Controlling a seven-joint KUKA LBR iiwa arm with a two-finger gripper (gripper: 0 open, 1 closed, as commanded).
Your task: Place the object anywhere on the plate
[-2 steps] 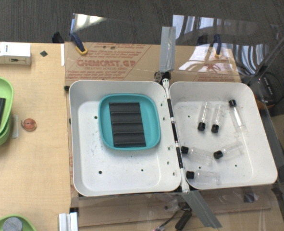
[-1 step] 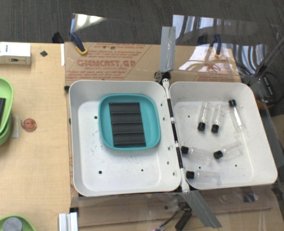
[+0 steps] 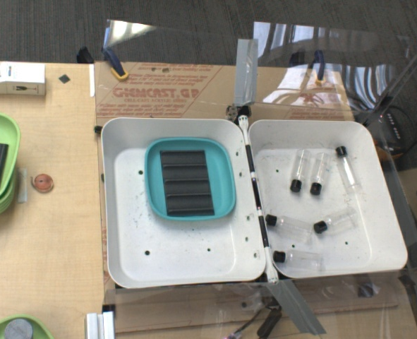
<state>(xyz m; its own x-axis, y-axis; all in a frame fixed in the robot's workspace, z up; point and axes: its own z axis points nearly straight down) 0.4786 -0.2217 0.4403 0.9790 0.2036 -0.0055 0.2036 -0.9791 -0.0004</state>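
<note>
A light wooden bench (image 3: 46,260) stands on dark grey carpet and carries two shallow white bins side by side. The left bin (image 3: 123,253) holds a teal plate (image 3: 226,182) with a black ribbed insert (image 3: 187,182). The right bin (image 3: 377,189) holds six clear vials with black caps (image 3: 297,173), scattered, all apart from the plate. Behind the bins lies brown cardboard (image 3: 159,90) with red printing, partly legible as "GHMCAST". A green tray (image 3: 0,164) sits at the left edge.
</note>
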